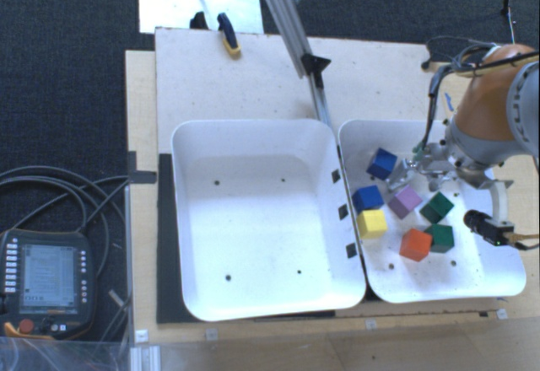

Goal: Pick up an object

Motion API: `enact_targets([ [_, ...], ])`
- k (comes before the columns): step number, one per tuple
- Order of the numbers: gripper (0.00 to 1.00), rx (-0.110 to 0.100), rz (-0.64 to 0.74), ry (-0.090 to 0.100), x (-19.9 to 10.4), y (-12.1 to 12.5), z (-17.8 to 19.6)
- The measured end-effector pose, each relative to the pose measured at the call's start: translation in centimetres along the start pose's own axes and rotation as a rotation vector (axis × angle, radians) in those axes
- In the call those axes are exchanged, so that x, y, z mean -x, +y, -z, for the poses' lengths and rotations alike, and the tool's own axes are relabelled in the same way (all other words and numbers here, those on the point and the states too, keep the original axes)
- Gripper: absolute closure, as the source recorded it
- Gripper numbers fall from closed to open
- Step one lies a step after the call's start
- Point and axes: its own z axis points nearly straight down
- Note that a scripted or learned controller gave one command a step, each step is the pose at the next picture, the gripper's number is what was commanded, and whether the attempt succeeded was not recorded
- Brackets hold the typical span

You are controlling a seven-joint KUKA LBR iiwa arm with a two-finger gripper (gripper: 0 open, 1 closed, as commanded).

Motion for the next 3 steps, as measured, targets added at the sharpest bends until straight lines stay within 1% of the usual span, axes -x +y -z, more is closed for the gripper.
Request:
enact_targets([
  [1, 1.00, 0.007, 0.001, -0.002, 0.1, 0.2, 1.5],
  [2, 1.00, 0.009, -0.001, -0.003, 0.3, -0.6, 6.7],
  [3, 1.00, 0.007, 0.001, -0.002, 0.3, -0.5, 9.5],
])
